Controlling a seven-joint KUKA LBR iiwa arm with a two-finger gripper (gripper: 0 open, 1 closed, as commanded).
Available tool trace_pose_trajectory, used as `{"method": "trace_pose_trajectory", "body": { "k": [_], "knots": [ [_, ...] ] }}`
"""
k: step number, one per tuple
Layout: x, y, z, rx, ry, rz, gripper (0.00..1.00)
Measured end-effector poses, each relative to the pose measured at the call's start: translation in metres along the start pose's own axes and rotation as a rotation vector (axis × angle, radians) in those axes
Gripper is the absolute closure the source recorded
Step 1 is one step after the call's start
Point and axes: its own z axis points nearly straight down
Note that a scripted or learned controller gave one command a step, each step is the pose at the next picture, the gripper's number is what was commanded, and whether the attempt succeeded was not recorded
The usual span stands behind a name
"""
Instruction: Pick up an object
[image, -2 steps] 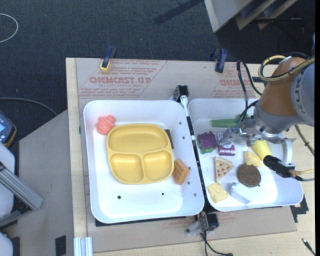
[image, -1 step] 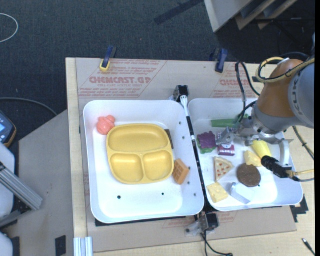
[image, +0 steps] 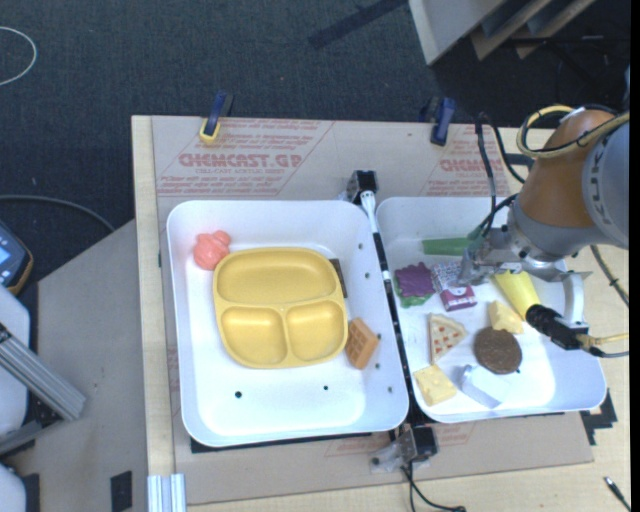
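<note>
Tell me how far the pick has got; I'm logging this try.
Done: the gripper is down in the right bin, by the purple toy and the small maroon item. In hand: nothing visibly lifted, and its grasp can't be judged from this angle. Left: closing on an object and raising it. The pizza slice, cookie and cheese wedge lie untouched.

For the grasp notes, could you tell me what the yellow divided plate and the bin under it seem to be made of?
The yellow divided plate looks like moulded plastic: one even colour, rounded compartment walls, soft satin sheen. The left bin looks like thin formed white plastic, smooth and slightly glossy with a rolled rim, though the view leaves that open.
</note>
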Motion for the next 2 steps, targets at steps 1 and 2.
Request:
{"method": "trace_pose_trajectory", "body": {
  "k": [1, 2],
  "knots": [
    [-0.002, 0.008, -0.063, 0.008, -0.002, -0.001, 1.00],
    [-0.002, 0.011, -0.117, 0.008, -0.002, -0.001, 1.00]
  ]
}}
